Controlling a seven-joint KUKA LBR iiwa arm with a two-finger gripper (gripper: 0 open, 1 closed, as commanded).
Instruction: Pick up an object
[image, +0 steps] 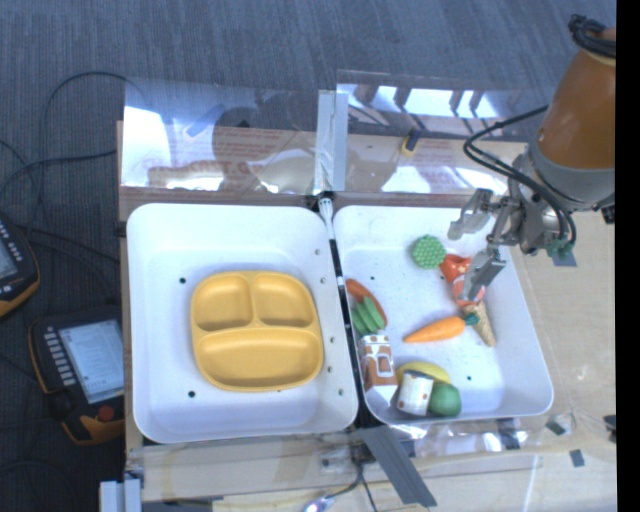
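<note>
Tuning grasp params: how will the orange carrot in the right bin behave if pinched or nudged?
The orange plastic toy carrot looks rigid and probably light. Its tapered, rounded body may roll or pivot if nudged, and a pinch near the narrow tip could slip. It lies apart from neighbours in the right white bin.

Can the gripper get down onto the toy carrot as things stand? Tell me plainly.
Probably yes. The gripper hangs over the right bin, just up and right of the toy carrot, which lies flat on bare bin floor with nothing on top of it. A tan cone-shaped toy sits close by its tip.
</note>
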